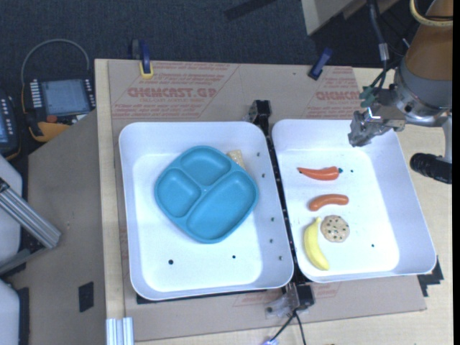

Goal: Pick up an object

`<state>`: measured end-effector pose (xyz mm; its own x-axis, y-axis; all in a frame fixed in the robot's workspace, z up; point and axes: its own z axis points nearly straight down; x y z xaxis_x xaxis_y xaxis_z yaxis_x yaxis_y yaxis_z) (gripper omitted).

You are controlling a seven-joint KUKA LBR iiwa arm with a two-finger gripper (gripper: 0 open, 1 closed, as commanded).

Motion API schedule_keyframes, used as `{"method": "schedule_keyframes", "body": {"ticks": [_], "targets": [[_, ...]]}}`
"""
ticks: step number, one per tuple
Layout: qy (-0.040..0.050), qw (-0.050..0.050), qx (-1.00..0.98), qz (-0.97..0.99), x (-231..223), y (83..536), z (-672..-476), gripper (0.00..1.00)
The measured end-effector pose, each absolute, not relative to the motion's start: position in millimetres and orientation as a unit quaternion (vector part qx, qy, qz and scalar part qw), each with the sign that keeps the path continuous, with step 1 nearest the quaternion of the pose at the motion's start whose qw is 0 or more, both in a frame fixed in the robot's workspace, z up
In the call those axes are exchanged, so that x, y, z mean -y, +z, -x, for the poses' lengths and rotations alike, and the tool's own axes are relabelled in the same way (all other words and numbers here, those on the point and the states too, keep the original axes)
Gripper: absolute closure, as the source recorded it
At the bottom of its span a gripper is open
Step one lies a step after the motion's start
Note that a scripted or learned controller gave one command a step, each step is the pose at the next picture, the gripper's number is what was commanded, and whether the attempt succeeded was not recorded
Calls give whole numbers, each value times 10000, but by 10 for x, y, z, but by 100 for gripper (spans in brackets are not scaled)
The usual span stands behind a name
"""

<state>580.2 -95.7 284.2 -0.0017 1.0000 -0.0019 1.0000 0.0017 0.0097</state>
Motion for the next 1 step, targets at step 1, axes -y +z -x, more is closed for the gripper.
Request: {"method": "schedule_keyframes", "body": {"ticks": [1], "targets": [[12,22,-7075,-7067,957,2996,-5811,100]]}}
